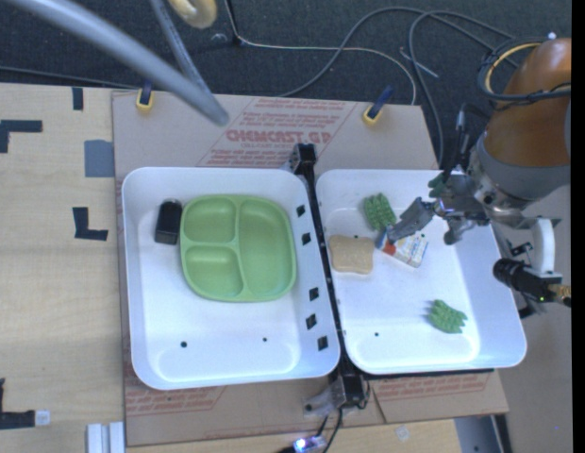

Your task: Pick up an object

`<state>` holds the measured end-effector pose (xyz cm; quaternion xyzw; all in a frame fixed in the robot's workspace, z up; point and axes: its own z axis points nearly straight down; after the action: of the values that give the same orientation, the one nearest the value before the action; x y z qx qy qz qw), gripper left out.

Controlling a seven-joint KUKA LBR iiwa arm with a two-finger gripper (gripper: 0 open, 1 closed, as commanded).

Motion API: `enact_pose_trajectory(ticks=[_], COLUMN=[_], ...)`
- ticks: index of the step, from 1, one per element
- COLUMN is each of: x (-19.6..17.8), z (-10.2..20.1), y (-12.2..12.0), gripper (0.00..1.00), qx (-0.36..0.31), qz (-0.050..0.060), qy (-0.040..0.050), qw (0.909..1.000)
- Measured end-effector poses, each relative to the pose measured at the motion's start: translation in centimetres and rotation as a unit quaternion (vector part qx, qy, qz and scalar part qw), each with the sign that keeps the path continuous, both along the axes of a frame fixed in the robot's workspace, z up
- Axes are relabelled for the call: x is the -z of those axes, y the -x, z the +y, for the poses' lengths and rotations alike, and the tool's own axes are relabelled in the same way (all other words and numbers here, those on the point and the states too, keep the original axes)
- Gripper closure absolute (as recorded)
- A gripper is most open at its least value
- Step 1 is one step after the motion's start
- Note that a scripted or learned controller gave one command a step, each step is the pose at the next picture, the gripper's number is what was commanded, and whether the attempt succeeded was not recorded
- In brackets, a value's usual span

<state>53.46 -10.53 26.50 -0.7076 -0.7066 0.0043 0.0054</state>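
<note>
Gripper (398, 237) reaches in from the right of the frame and hangs low over the upper middle of the right bin (481, 347); its dark fingers point left and down toward a small packet, and whether they are spread or closed cannot be told from this angle. Nothing can be seen held between them. Behind it the arm (528, 130) fills the upper right, grey with an orange band.

Largest on the bench are the two white bins side by side. The left bin (217, 357) holds a pale green plate (238, 248) with three compartments, lying flat at its centre, and a small black block (168, 222) just beside the plate's left edge.

In the right bin, a tan, rounded square piece like a sponge or slice of bread (351, 255) lies near the left wall. A small packet (411, 249), white with red and blue marks, lies just right of it, at the fingertips; contact cannot be judged. A dark green bumpy toy (378, 209) sits above it, toward the upper left of that bin. A second green bumpy toy (447, 316) lies well apart, at the lower right.
</note>
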Motion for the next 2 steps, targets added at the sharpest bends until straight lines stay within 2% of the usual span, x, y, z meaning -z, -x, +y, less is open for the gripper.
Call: enact_pose_trajectory(ticks=[1, 2], x=[-0.6, 5.4], z=[0.0, 0.9], y=[-0.2, 0.2], gripper=[0.0, 0.0], qx=[-0.002, -0.001], qz=[-0.006, -0.003], qy=[0.0006, 0.0005], qw=[1.0, 1.0])
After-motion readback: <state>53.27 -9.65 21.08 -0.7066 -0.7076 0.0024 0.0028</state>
